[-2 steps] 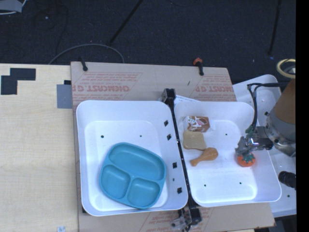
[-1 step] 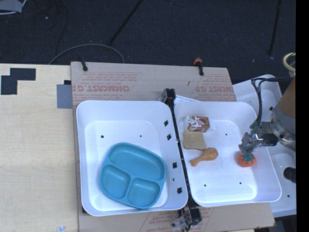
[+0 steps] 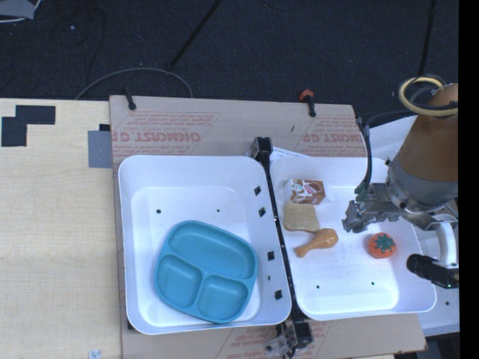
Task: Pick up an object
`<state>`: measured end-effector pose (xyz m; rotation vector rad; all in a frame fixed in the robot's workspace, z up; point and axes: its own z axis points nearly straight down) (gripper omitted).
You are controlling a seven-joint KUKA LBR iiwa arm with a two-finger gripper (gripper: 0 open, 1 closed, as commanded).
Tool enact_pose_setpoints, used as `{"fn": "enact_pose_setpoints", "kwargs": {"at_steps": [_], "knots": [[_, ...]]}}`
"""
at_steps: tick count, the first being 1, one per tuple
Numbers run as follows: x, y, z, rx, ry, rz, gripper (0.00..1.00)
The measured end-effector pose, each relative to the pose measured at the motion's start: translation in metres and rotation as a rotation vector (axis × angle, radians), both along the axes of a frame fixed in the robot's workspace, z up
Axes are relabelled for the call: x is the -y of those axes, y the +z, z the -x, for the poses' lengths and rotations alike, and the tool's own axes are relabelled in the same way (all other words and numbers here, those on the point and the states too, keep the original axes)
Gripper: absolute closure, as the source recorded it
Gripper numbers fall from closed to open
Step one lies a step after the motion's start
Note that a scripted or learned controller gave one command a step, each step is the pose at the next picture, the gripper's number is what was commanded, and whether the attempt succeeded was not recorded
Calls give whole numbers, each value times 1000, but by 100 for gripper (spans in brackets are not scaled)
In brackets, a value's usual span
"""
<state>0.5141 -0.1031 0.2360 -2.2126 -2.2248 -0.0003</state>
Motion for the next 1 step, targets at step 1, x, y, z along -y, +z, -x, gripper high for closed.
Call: {"fn": "enact_pose_setpoints", "kwargs": {"at_steps": [1], "knots": [[-60, 3, -5, 0, 1, 1, 100]]}}
